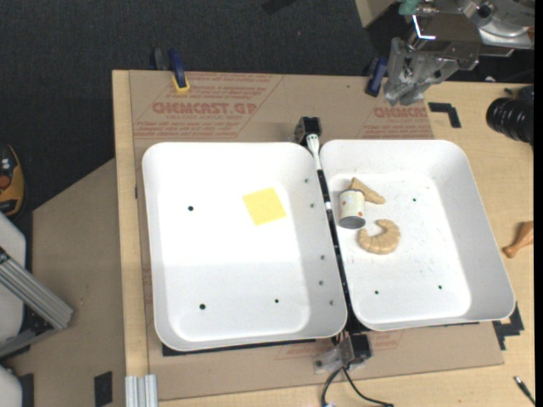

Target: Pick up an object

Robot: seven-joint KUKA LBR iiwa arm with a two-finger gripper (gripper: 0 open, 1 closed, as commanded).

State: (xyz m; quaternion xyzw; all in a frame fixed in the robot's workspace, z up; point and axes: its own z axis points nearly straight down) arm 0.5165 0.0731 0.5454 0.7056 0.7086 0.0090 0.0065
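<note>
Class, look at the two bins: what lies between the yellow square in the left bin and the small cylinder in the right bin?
In the camera view, bare white floor of the left bin, then the two bins' adjoining rims, lie between the yellow square and the small cylinder.

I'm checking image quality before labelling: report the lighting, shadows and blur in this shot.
Camera view: even overhead light, no hard glare; the left bin has a soft grey shadow across its lower half; the yellow square, small can and croissant are sharp; the gripper at the top edge looks slightly soft.
</note>
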